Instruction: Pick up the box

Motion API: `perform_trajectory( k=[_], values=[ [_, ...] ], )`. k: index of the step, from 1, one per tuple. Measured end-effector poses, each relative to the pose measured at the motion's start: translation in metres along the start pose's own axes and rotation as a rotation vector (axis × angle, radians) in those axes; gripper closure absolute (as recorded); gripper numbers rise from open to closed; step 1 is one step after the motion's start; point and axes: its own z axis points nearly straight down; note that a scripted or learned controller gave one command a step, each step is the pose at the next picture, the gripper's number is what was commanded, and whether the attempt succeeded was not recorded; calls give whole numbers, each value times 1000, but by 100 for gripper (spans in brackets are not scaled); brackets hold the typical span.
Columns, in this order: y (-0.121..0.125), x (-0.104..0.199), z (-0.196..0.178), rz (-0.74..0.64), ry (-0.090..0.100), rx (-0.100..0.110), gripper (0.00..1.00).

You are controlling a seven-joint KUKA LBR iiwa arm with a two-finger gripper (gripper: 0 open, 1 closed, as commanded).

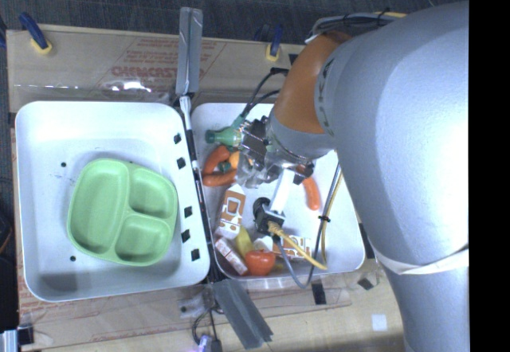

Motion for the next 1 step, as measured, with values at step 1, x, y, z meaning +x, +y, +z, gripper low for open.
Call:
perform_trajectory(
  k=[1],
  values=[
    [8,-56,77,-28,7,-23,100]
  ],
)
